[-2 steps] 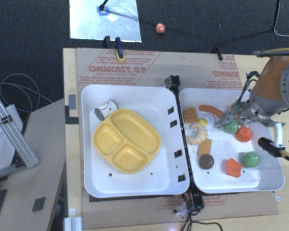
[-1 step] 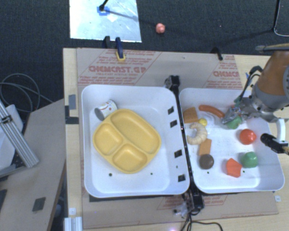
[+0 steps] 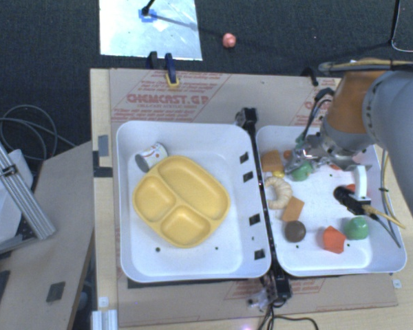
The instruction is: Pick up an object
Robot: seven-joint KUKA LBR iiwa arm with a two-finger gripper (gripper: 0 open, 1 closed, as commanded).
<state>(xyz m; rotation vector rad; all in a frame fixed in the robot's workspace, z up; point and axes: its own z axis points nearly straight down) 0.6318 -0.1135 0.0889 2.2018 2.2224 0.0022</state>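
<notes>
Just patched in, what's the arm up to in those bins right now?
The gripper is down in the right bin, at a small green object near its upper left. I can't tell whether it has a grip. The left bin has a yellow divided plate and a small cup.

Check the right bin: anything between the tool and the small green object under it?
Nothing visible. The tool sits right at the small round green object in the right white bin; the orange block lies beside it, not in between.
</notes>
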